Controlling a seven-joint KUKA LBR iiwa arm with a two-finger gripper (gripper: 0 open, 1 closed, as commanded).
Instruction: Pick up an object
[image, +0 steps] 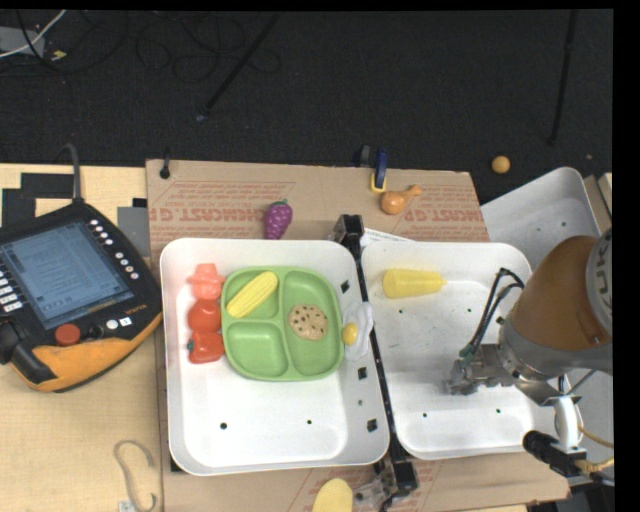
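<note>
Arm (560, 300): reaching in from the right, its orange band hanging over the right bin (420, 420).
Gripper (466, 378): sitting low over the right bin's floor; whether it is wide or narrow cannot be told, and nothing is showing in its grasp.
Yellow block (411, 283): lying in the right bin's upper left part, well apart from the gripper.
Left bin (260, 440): carrying a green tray (262, 352), which is holding a corn cob (250, 293) and a cookie (308, 321).
Red toy (205, 318): lying just left of the tray.
Lemon (351, 335): resting at the tray's right edge.
Outside the bins: grapes (278, 218) and a pear (397, 199) are sitting on the cardboard (220, 200) behind; a pendant (70, 290) is lying at left.
</note>
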